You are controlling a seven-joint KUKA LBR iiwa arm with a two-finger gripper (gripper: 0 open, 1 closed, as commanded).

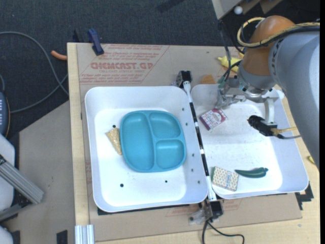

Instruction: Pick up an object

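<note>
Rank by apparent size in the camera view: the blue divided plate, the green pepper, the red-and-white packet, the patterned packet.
1. blue divided plate, by far the largest.
2-3. patterned packet and red-and-white packet look alike; not ranked.
4. green pepper, long but thin.

One fixed camera looks down at a slant on the desk [76, 136], both bins in frame; the arm [289, 50] enters at upper right.

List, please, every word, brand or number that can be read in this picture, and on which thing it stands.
"CHEMCAST GP": large red print on the brown board behind the left bin.
Smaller red lines around it: too blurred to read.
Small packet in the right bin: print too small to read.
</note>
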